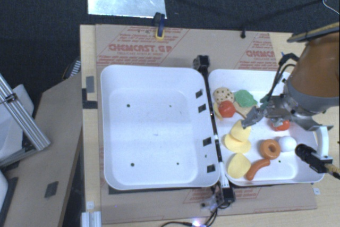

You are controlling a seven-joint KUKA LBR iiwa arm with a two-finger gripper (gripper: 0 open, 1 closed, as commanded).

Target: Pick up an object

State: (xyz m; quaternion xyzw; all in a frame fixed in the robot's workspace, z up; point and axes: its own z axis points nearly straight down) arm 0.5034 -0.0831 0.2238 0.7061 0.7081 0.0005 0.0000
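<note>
Toy foods point(249, 138) clustered in right bin point(234, 76), doughnut point(270, 149) among them

Printed lettering on the brown board under the bins

The board point(175, 42) carries red print reading "CHEMCAST GP" just behind the left bin point(154, 125), slanted along the board's far edge. The same red wording repeats behind the right bin point(265, 74) near the board's far right corner, and smaller, hard-to-read red print runs along the board's near edge below both bins. No other writing can be read.
</note>
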